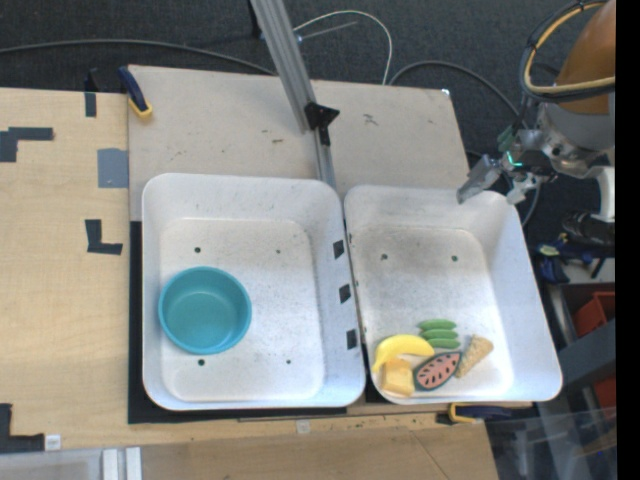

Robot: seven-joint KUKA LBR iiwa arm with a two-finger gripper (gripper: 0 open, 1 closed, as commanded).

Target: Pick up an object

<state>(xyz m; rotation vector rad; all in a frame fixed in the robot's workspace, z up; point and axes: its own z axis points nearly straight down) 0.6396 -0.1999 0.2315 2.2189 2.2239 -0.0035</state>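
Gripper [487, 180] is seen hovering at the right bin's [520, 258] far corner, its state impossible to tell, well apart from the toy food [430, 356].

Your arm [585, 58] enters at about two o'clock, up in the frame's right corner. You see its orange band at the very edge, with the grey wrist just below it and dark cables looping around that section. From the wrist the pincer [487, 180] reaches toward nine o'clock and slightly down, its grey fingers [476, 185] slanting toward seven o'clock. Nothing sits between the fingers. They are too small to judge their spread.
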